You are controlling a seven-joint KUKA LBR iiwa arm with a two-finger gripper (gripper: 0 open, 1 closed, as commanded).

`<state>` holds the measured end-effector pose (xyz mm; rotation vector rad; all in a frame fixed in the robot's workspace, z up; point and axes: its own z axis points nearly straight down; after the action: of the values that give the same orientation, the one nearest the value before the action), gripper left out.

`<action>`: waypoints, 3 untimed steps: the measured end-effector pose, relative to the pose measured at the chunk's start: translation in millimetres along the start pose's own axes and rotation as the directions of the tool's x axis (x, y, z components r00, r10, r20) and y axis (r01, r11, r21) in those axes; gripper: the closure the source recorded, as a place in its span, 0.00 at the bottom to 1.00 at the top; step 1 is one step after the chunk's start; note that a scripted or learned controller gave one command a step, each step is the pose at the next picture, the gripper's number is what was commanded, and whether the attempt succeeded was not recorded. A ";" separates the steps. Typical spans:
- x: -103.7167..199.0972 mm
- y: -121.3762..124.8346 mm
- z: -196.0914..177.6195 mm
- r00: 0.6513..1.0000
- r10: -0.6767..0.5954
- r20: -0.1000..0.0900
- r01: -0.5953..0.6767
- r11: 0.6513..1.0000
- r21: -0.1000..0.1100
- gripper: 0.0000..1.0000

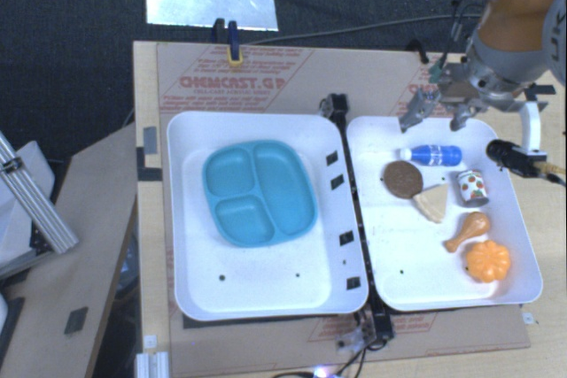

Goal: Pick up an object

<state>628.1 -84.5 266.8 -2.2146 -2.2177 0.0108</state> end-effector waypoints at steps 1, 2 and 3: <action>0.2 1.7 -7.3 1.000 -0.002 0.001 0.002 1.000 -0.012 0.00; 6.5 -4.8 49.5 1.000 0.000 0.000 0.000 1.000 -0.008 0.00; 1.4 4.0 104.9 1.000 0.000 0.001 0.000 1.000 -0.008 0.00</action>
<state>631.0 -83.1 161.8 -2.2194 -2.2219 0.0027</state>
